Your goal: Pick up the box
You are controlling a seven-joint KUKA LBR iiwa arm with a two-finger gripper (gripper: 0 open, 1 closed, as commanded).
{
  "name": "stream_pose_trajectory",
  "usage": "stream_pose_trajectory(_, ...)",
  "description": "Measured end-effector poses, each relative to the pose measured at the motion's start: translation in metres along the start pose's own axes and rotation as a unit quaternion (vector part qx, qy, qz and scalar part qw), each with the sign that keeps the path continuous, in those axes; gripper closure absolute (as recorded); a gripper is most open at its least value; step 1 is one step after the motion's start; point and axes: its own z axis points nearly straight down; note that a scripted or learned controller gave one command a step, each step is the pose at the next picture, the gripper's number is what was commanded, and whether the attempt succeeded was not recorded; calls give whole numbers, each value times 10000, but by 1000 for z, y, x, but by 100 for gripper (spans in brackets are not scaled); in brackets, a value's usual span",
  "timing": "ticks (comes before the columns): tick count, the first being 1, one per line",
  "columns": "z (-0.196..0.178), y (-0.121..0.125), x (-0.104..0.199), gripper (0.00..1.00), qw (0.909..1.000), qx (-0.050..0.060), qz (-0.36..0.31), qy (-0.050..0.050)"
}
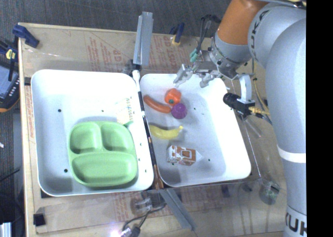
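Bulky grey arm (289,90), orange wrist band (239,15), black lettering near its base.

You get even overhead light, bright white bins (52,82) near washed out, soft shadows under items, slightly soft focus, glare bottom edge.

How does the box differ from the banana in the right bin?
The box is white with orange-brown print and blocky; the banana is plain yellow and curved. The box lies nearer the bin's near edge, the banana closer to the sausage. Both rest on the right bin's floor, away from the gripper.
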Motion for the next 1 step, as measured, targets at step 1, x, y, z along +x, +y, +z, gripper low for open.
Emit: stream_pose_trajectory(1, 138, -24, 28, 0, 9977, 1, -671, -12)
